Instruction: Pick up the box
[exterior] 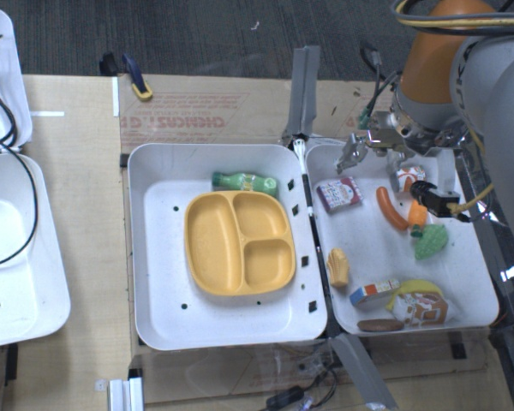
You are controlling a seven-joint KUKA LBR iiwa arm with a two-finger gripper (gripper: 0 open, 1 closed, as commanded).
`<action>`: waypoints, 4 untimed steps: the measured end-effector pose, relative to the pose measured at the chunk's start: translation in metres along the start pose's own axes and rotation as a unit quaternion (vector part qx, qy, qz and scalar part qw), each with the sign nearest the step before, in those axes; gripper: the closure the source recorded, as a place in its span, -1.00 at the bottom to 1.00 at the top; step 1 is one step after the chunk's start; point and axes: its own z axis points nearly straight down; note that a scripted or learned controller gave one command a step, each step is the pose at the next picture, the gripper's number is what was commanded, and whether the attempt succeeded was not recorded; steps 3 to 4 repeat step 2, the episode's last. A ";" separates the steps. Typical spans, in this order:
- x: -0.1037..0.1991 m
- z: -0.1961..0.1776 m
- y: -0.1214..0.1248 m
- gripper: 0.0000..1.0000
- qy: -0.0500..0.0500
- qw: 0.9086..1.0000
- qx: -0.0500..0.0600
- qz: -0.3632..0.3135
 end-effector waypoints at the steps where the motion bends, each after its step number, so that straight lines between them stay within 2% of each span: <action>1: 0.000 -0.008 0.000 1.00 -0.001 1.000 0.001 -0.001; 2: 0.000 -0.008 0.000 -1.00 -0.001 1.000 0.001 -0.001; 4: 0.000 -0.008 0.000 -1.00 -0.001 1.000 0.001 -0.001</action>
